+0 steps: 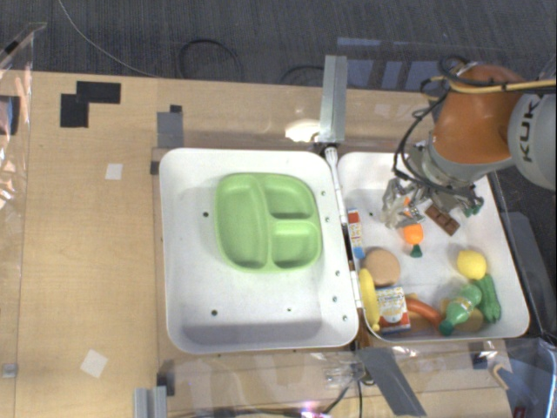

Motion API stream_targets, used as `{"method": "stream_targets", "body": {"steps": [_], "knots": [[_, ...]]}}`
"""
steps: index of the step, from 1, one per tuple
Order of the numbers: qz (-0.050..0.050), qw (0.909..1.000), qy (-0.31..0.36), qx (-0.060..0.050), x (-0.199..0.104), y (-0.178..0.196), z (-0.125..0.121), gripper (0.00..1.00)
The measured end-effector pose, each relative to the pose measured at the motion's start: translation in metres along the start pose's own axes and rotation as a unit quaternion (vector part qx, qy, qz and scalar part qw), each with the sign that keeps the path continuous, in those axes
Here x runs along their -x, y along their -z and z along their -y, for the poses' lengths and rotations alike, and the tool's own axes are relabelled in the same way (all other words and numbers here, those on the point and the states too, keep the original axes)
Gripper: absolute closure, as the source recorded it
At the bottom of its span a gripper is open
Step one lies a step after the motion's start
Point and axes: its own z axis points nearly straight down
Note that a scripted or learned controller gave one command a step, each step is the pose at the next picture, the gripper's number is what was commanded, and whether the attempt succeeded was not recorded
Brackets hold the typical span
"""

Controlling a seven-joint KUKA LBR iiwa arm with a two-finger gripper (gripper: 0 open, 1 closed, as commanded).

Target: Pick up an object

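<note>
My gripper [406, 211] hangs low over the upper middle of the right bin [505, 233], below the orange wrist band [470, 116]. A small orange toy [412, 232] with a green tip [416, 251] lies just beneath and in front of the gripper; whether they touch is unclear. A brown bar [445, 223] lies close on the gripper's right. Nothing is visibly lifted off the bin floor.
The right bin also holds a lemon [471, 264], a green vegetable [490, 296], a brown bun [381, 266], a banana [368, 296], a juice carton [392, 309], a carrot [424, 309] and a red-white stick [353, 232]. A green divided plate [265, 220] sits in the left bin [187, 259].
</note>
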Motion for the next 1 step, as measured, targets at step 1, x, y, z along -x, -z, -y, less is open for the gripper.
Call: {"method": "stream_targets", "body": {"steps": [1], "knots": [[-0.006, 0.9717, 0.236, 0.005, -0.0455, 0.013, 0.0555, 1.0]]}}
